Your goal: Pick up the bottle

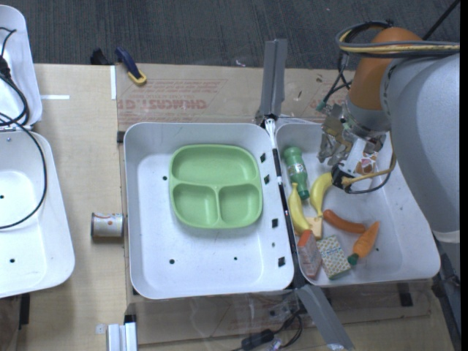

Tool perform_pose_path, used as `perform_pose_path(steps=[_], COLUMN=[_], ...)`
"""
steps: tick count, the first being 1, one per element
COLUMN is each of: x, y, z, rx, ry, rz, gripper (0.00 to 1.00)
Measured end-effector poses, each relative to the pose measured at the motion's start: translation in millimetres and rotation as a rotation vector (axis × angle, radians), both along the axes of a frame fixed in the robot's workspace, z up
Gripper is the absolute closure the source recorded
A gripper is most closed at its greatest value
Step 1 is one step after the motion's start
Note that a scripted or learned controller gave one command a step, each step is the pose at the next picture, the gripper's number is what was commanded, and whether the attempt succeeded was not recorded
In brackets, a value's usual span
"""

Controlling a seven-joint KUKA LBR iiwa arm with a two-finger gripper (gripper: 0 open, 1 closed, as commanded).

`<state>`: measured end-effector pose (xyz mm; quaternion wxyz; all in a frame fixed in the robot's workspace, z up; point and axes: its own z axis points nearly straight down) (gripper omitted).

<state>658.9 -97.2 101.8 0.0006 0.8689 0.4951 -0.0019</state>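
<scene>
From the overhead camera we count two white bins. The left bin [146, 218] holds one green three-part tray [216, 186]. In the right bin [398, 251] one green bottle [295, 167] lies by the divider, beside two bananas [307, 199] and two carrots [355, 232]. The claw [333, 148] hovers right of the bottle; its grip we cannot tell.

Red mirrored lettering on the cardboard sheet [175, 93] behind the bins, too blurred to read.

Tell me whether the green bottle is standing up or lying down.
Lying down. The green bottle rests on its side on the right bin's floor, along the left wall, beside the bananas.
</scene>
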Motion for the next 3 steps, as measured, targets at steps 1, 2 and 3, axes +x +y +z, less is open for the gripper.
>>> perform_pose_path(steps=[1,2,3], x=[0,-2,0], y=[1,-52,-17], z=[0,0,-10], rx=[0.000,0.003,0.002], ry=[0.000,-0.003,-0.001], rz=[0.000,-0.033,0.036], gripper=[0.00,0.00,0.00])
